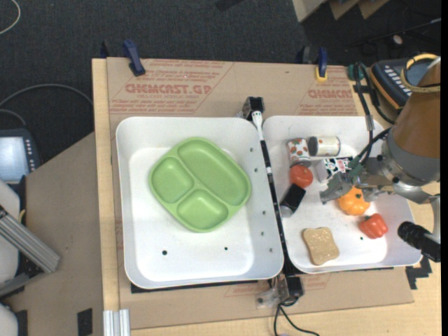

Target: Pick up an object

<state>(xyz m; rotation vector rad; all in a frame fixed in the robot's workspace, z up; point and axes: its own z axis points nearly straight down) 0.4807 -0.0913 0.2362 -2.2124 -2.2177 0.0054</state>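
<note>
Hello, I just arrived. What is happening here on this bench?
A grey robot arm reaches in from the right over the right bin, and its claw sits right by an orange pepper. A red pepper, a slice of bread, a tomato and a small can also lie in that bin. The left bin holds a green divided plate.

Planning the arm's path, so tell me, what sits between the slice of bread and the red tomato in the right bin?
In the camera view, a black block lies just below the red tomato; between it and the slice of bread is bare white floor of the right bin.
</note>
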